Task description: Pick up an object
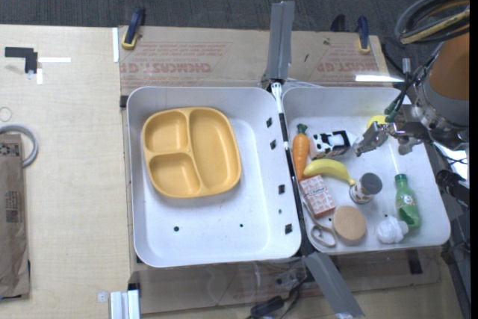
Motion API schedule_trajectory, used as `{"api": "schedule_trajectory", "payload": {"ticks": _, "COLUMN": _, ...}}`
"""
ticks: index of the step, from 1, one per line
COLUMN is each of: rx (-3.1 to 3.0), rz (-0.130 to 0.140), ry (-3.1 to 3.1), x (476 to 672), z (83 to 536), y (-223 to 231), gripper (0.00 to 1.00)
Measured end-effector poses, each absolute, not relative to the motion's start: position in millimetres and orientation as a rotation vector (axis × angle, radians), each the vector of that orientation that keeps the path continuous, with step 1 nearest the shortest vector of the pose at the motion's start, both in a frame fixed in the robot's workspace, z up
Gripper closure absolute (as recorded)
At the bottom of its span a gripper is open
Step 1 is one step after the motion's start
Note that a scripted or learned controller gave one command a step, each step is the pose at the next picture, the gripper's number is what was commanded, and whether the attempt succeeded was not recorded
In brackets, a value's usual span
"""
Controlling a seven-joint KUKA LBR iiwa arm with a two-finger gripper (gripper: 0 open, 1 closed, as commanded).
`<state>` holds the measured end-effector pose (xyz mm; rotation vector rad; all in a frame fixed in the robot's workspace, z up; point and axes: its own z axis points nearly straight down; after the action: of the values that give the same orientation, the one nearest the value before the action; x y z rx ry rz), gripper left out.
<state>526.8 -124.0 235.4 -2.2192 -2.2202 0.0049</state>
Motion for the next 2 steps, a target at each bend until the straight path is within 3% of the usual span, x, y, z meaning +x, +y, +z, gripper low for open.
{"api": "schedule_trajectory", "payload": {"ticks": 1, "rx": -1.999, "rz": 0.003, "ry": -2.422, "x": 563.0, "z": 157, "y": -98, "gripper": 0.0}}
{"api": "schedule_trajectory", "payload": {"ticks": 2, "rx": -1.843, "rz": 0.002, "ry": -2.543, "x": 540.3, "z": 159, "y": -122, "gripper": 0.0}}
